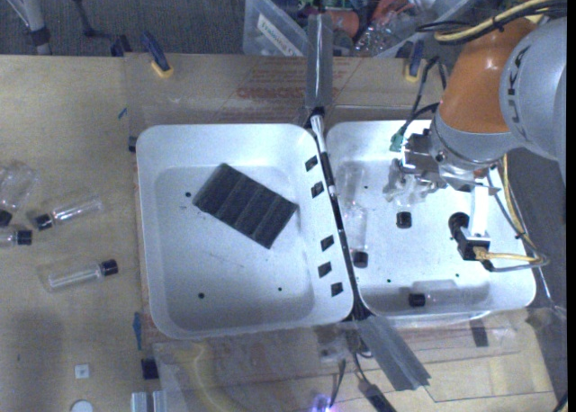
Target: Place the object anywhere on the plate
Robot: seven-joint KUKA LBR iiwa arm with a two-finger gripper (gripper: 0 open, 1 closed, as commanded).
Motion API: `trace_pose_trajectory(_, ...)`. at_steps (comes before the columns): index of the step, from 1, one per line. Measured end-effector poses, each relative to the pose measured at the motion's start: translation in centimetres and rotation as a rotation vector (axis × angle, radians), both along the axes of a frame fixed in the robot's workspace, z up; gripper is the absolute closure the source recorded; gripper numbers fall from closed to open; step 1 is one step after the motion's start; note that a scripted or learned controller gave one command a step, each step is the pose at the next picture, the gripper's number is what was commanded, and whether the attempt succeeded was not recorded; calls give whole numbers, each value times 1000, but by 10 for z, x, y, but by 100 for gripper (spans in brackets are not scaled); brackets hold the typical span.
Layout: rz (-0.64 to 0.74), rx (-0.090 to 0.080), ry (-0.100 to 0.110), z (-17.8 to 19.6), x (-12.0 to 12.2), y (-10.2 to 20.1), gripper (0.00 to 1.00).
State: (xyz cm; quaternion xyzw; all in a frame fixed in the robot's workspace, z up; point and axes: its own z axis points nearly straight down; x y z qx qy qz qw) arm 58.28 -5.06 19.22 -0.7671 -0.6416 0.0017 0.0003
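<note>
Left bin (153,221): we see a dark ribbed plate (246,205) lying flat and turned at an angle in the upper middle; bare white floor runs around all four of its sides, widest toward the near wall.
Divider (331,221): we see the two bins meeting along a dark strip with small black tabs; the plate's right corner comes near it without touching.
Right bin (513,289): we see the arm (490,77) entering from the right over the upper part; the near half of the floor is mostly open.
Objects: we make out clear vials in the right bin, one (357,226) just beside the divider with a black cap (359,258) at its near end, and another black cap (404,219) lying loose.
Gripper (409,181): we find it low over the right bin's upper middle, well apart from the plate, above the loose cap and right of the divider-side vial.
Grip state: we cannot tell.
</note>
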Motion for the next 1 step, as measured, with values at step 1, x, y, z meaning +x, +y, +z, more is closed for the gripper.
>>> trace_pose_trajectory(1, -60, 0, -2, -2, 84, 39, 100)
